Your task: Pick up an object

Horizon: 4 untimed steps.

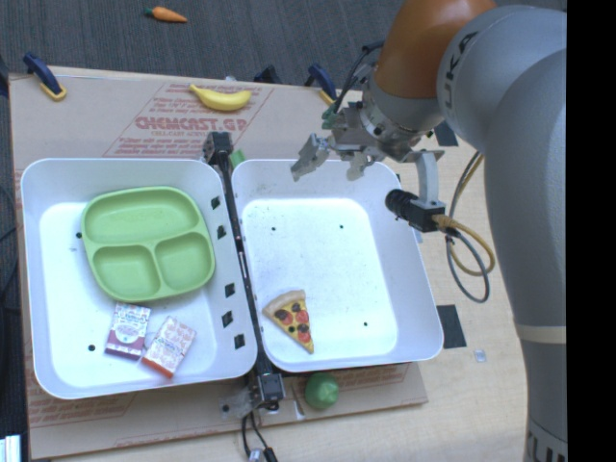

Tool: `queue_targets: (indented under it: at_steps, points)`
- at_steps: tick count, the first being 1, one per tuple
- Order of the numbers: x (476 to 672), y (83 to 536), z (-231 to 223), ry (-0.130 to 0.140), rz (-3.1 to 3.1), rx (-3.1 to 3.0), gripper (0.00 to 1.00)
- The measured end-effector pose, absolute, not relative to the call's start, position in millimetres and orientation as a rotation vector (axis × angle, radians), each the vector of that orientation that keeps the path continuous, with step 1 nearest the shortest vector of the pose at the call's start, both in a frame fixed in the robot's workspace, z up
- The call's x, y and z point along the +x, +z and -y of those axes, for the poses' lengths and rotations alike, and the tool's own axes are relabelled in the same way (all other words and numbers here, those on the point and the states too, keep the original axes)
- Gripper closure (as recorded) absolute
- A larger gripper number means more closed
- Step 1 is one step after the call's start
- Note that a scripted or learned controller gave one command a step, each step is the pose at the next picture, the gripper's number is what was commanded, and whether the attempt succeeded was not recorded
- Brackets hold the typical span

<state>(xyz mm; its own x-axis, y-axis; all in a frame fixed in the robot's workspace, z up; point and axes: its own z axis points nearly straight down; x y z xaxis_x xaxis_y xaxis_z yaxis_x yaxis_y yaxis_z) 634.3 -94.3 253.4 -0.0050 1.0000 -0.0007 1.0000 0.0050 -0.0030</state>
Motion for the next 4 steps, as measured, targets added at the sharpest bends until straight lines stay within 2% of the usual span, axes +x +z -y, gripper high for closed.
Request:
queue_targets:
  at_steps: [1, 4]
  points:
    - [655.3, 161.8, 189.5, 0.009, 2.224, -2.215, 0.00]
    - [656.4, 163.4, 188.7, 0.005, 2.228, -2.215, 0.00]
